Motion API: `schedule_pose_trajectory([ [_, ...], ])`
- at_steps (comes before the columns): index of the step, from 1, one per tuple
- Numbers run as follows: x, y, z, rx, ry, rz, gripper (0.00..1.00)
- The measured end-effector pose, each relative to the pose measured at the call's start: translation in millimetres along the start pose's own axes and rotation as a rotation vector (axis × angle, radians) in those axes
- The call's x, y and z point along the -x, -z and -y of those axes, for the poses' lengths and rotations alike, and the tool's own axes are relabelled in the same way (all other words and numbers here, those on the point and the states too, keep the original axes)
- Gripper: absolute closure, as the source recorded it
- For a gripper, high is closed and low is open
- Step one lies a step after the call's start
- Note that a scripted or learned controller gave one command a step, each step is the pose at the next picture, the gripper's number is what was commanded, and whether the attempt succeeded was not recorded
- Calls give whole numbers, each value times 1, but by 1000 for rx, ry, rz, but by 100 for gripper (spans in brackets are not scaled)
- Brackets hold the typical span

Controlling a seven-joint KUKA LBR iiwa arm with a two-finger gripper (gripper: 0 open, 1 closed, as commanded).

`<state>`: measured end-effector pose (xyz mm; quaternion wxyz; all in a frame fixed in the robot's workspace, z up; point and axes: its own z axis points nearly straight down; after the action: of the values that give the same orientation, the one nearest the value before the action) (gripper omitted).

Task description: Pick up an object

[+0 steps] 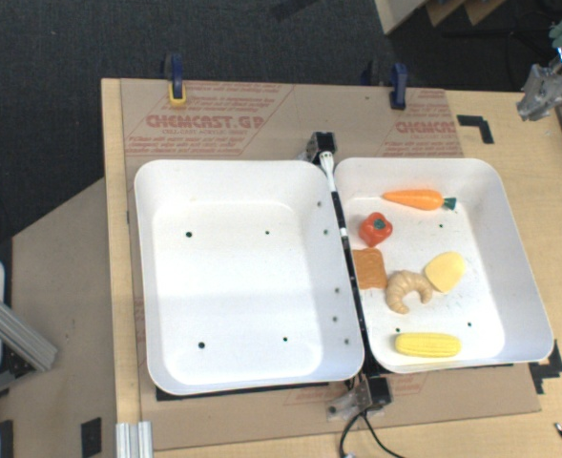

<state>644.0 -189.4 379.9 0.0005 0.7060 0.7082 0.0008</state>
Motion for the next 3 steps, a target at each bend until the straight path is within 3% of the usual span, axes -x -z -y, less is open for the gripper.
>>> schedule_pose_trajectory([
  [1,-24,49,21,7,0,2,100],
  [2,38,-46,2,-9,-8,1,100],
  [3,-14,-45,-10,-2,2,-1,100],
])
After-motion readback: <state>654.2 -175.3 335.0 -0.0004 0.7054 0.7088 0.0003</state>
